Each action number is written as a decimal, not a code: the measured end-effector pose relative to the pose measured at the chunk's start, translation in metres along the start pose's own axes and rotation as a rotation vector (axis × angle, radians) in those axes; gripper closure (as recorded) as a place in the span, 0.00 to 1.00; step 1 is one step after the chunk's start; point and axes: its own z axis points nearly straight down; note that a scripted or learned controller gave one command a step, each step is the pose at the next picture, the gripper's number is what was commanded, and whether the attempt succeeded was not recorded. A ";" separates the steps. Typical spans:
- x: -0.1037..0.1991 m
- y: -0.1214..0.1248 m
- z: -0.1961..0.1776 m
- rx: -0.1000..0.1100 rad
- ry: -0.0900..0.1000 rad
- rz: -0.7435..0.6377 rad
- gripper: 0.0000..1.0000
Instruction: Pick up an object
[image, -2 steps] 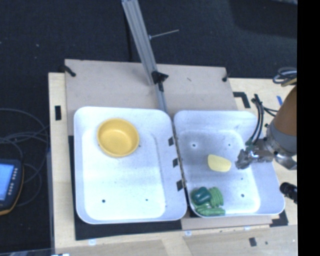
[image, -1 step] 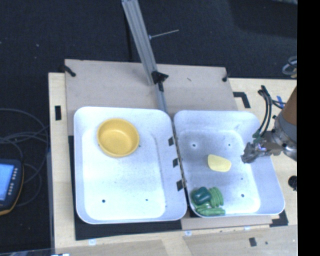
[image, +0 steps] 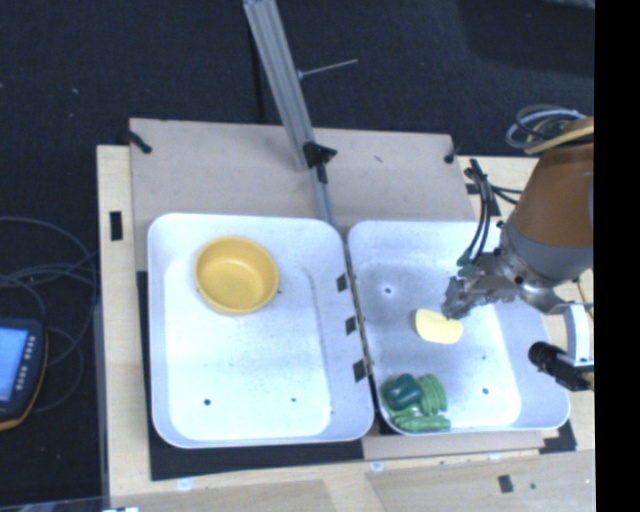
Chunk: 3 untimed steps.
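Note:
A pale yellow, flat rounded object (image: 437, 327) lies near the middle of the right bin (image: 500, 405). My gripper (image: 458, 301) hangs right over its upper right edge, close to or touching it. A green object (image: 415, 394), dark green beside lighter green ribbed parts, rests at the right bin's front left corner. A yellow bowl (image: 236, 274) stands upright in the back left of the left bin (image: 250, 400).
The arm's orange band and grey wrist (image: 550, 215) rise over the right bin's back right side, with black cables beside them. A slanted metal post (image: 290, 90) stands behind the bins. A black divider strip (image: 352, 320) runs between the bins.

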 end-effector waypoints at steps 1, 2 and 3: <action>0.045 0.019 0.007 0.001 0.000 0.001 1.00; 0.101 0.034 -0.004 0.000 0.000 0.001 1.00; 0.157 0.043 0.004 0.001 -0.001 0.002 1.00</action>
